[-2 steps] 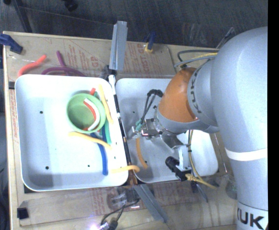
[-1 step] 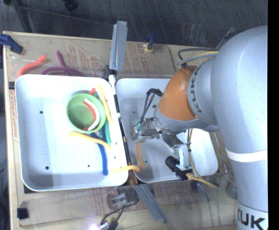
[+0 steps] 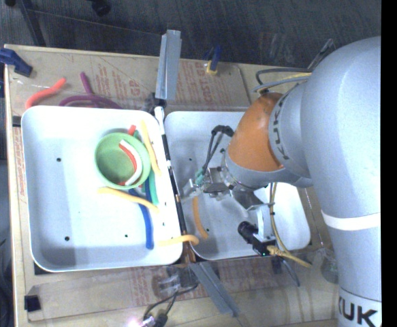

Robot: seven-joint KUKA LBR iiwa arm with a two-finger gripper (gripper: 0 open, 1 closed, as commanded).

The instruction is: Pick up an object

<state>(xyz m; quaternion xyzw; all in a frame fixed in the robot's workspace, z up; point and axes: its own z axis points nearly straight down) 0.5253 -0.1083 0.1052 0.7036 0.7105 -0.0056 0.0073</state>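
My arm comes in from the right, grey and bulky, with the orange band (image 3: 256, 142) bent over the right bin (image 3: 290, 234). My pincer (image 3: 208, 180) hangs low over the left part of that bin, close to the wall it shares with the left bin (image 3: 48, 182). From this angle my own wrist covers much of it, and I cannot tell how the pincer stands or whether anything is caught in it.

Just below the pincer, a thin orange strip (image 3: 198, 220) lies on the right bin's floor, running down toward its near edge. A black fitting (image 3: 249, 234) on my wrist hangs lower in that bin, with a yellowish cable (image 3: 290, 256) trailing off toward the bin's near right corner.

The left bin holds most of the things. A green bowl (image 3: 121, 160) sits near its middle right, with a red and white curved piece (image 3: 133, 157) lying in it. Beside the bowl, a yellow strip (image 3: 126, 196) slants across the floor, a dark green strip (image 3: 153, 186) runs along the right wall, and a blue strip (image 3: 148, 229) points toward the near edge. Another yellow-orange piece (image 3: 181, 238) lies over the near right corner, across the divide between the bins.

On the desk (image 3: 116, 67) beyond the left bin lie an orange strip (image 3: 45, 92) and a purple cord (image 3: 92, 99).
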